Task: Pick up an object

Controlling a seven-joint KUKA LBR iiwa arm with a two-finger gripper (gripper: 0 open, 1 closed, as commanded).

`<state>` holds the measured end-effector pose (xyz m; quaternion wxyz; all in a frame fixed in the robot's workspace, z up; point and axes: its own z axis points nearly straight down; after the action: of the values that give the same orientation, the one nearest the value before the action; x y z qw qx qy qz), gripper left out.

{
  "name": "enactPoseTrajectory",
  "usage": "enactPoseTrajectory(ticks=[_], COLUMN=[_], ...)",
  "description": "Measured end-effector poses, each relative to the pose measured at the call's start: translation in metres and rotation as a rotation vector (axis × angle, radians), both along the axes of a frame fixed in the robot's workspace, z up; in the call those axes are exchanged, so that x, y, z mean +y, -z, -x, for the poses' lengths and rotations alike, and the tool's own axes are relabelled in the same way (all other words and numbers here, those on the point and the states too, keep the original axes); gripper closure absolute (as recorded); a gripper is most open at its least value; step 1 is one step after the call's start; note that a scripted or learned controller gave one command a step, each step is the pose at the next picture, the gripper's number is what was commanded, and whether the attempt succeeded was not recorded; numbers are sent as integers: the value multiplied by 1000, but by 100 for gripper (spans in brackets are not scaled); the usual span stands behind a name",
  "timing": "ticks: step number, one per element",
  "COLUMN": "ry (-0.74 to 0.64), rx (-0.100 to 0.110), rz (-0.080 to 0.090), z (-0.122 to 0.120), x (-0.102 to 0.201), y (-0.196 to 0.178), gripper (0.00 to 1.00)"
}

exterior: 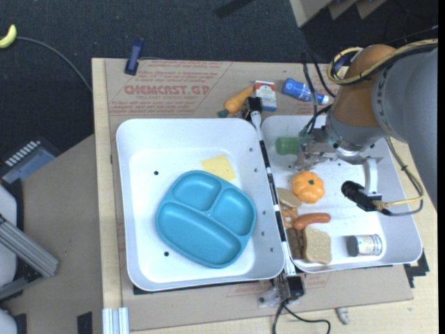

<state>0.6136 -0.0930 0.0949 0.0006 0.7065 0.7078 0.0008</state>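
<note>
Orange toy pumpkin (308, 187) sits in the right bin (400, 207) just nearer than the tool (308, 155), whose grip state I cannot tell.

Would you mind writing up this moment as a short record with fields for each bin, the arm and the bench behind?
left bin: blue divided plate, yellow cheese slice
right bin: small orange pumpkin, hot dog, bread slice, small can, green object
gripper: low over the right bin's far end, above the pumpkin
bench behind bins: carrot, small carton, blue bottle
</note>
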Motion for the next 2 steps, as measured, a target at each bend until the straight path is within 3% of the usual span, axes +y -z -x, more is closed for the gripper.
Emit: enactPoseTrajectory(ticks=[1, 2], ry=[0, 2], rx=[0, 4], rz=[0, 0], z=[0, 51], x=[0, 2], y=[0, 11], gripper=[0, 0])
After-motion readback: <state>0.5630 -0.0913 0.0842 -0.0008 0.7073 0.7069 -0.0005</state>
